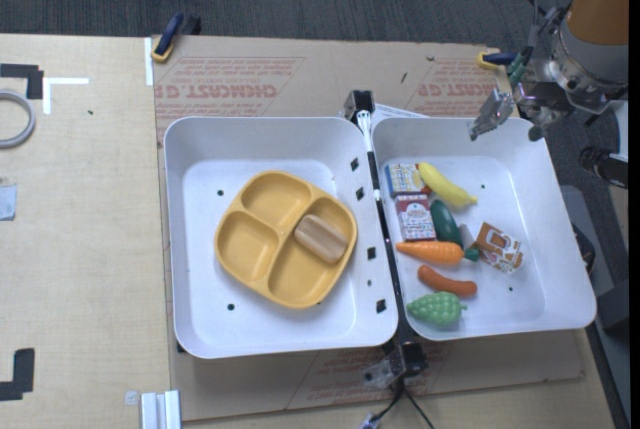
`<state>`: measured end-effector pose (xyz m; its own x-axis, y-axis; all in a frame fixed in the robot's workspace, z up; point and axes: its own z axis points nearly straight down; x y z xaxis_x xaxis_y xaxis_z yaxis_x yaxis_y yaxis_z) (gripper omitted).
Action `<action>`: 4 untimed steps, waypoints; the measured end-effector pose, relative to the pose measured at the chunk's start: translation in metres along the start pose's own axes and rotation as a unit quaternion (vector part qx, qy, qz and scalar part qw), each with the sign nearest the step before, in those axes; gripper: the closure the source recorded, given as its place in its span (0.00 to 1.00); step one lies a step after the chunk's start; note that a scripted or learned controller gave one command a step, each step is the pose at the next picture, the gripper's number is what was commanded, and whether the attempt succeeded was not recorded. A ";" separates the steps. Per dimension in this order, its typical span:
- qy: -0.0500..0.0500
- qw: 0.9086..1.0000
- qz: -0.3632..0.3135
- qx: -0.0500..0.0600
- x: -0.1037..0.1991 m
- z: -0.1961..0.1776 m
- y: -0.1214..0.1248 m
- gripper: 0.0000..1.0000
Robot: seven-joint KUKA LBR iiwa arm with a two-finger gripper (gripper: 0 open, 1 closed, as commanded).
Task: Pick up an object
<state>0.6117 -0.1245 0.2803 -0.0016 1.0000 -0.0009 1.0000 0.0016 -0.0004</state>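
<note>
In the right bin lie several toy foods: a yellow banana, a red and white box, a small blue-topped box, a dark green cucumber, an orange carrot, an orange-red sausage, a green bunch of grapes and an orange carton. My gripper hangs above the bin's far right corner, away from all of them. Its fingers stand apart with nothing between them.
The left bin holds a yellow divided plate with a brown bread roll in one compartment. Clips join the bins at the middle wall. Cardboard lies under the bins, and a blue-yellow clamp sits at the far left.
</note>
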 end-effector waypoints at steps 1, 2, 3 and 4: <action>0.000 0.999 -0.033 0.000 0.025 0.128 -0.045 0.00; 0.000 0.999 -0.037 -0.003 0.025 0.185 0.001 0.00; 0.001 0.999 -0.035 -0.004 0.025 0.174 0.002 1.00; 0.000 0.995 -0.097 0.000 0.042 0.048 0.047 1.00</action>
